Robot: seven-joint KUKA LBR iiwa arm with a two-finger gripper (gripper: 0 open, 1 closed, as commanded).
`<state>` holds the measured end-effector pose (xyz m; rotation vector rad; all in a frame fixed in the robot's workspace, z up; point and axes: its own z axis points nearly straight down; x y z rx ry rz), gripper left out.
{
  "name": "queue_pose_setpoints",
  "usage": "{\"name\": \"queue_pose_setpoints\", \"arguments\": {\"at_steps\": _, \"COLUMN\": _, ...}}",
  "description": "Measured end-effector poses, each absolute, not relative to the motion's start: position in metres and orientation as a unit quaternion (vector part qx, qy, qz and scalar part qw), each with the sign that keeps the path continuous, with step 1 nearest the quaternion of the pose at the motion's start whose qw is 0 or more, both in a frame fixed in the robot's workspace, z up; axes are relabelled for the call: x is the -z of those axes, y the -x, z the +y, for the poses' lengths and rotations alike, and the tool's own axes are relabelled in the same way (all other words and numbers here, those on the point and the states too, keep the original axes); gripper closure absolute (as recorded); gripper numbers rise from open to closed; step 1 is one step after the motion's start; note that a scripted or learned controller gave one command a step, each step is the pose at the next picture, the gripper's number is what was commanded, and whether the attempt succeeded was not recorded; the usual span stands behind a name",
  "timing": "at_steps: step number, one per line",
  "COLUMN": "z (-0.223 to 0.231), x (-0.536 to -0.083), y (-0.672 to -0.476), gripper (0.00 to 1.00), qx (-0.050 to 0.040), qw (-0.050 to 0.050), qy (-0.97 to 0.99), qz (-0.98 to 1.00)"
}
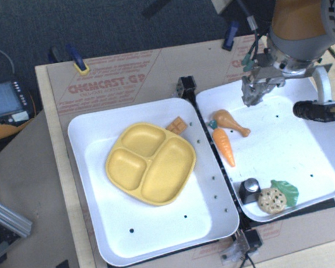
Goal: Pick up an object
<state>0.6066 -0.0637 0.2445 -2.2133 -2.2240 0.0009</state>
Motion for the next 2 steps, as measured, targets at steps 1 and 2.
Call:
{"name": "queue_pose_setpoints", "arguments": {"at_steps": 1, "z": -0.016, "x": -0.248, "y": -0.598, "gripper": 1.0, "qx": -0.0002, "qw": 0.002, "qy": 0.705, "qz": -0.709}}
{"name": "queue_pose_setpoints", "arguments": {"at_steps": 2, "z": 0.041, "x": -0.248, "y": -0.589, "gripper": 1.0, "qx": -0.0005, "qw": 0.002, "qy": 0.705, "qz": -0.709}}
